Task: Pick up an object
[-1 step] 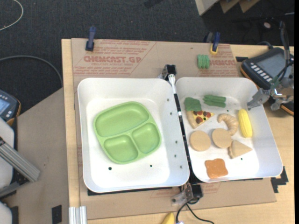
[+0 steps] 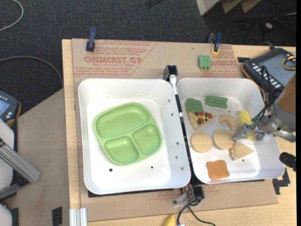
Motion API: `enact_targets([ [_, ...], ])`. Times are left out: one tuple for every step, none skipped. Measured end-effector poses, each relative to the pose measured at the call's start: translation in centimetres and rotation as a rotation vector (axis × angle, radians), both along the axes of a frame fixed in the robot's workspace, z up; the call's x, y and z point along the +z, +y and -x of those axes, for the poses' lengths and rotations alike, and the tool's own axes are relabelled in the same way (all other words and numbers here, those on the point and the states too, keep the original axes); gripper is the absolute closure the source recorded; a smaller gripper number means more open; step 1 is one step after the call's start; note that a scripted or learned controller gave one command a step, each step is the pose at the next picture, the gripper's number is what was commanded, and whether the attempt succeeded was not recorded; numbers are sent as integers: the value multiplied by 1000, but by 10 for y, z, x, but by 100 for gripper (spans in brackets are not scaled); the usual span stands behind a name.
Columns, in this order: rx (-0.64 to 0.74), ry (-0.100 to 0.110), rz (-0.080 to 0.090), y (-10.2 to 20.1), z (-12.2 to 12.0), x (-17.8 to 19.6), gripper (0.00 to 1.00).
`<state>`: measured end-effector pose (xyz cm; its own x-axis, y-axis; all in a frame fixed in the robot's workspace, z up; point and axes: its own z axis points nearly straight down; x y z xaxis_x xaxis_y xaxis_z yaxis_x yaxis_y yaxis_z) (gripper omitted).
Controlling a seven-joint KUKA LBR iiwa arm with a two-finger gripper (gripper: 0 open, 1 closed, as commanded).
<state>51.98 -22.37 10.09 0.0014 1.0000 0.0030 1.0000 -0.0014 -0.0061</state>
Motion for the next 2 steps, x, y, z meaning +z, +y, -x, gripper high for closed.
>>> enact_targets([
  [3,-8,3,0,-42,3,0],
  [3,-23,19,-4,-45,19,100],
])
